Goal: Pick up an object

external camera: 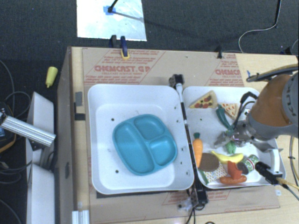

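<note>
Camera view: two shallow white bins side by side on a bench.
Left white bin (pixel 100 125): holds a blue three-compartment plastic tray (pixel 145 143).
Right white bin (pixel 210 120): toy food — orange carrot (pixel 197 152) by its left wall, yellow banana (pixel 227 157) right of the carrot, pizza slice (pixel 204 101) near the far wall.
Gripper (pixel 230 139): low over the right white bin, just above the banana; whether open or closed, cannot tell; nothing seen in its grasp.

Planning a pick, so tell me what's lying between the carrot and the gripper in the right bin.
In the camera view, the stretch between the carrot and the gripper is bare white floor of the right bin; the banana lies just below that line.
</note>
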Motion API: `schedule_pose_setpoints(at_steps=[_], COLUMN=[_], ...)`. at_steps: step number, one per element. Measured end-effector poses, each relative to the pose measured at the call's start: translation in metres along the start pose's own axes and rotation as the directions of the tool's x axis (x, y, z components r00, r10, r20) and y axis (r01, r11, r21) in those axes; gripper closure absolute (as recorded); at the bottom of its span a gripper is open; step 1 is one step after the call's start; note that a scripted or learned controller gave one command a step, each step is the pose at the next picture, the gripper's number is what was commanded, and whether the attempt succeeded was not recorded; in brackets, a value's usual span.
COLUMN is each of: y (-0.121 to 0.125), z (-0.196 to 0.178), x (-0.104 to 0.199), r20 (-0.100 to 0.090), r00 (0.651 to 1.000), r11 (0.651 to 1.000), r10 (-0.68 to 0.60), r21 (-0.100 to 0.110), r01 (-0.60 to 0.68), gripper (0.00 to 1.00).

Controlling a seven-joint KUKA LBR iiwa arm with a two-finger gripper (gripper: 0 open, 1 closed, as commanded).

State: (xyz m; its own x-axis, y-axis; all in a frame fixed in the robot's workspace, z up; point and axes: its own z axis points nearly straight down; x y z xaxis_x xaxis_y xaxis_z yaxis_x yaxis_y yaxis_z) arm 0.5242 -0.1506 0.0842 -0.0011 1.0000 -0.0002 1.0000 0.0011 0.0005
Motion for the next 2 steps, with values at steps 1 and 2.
schedule_pose_setpoints(at_steps=[1, 2], y=[0.069, 0.011], z=[-0.001, 0.0], x=[-0.009, -0.017], r20=[0.001, 0.001], r00=[1.0, 1.0], r11=[1.0, 1.0], r10=[-0.002, 0.0], r21=[-0.003, 0.0], r01=[0.002, 0.0], gripper=[0.0, 0.0])
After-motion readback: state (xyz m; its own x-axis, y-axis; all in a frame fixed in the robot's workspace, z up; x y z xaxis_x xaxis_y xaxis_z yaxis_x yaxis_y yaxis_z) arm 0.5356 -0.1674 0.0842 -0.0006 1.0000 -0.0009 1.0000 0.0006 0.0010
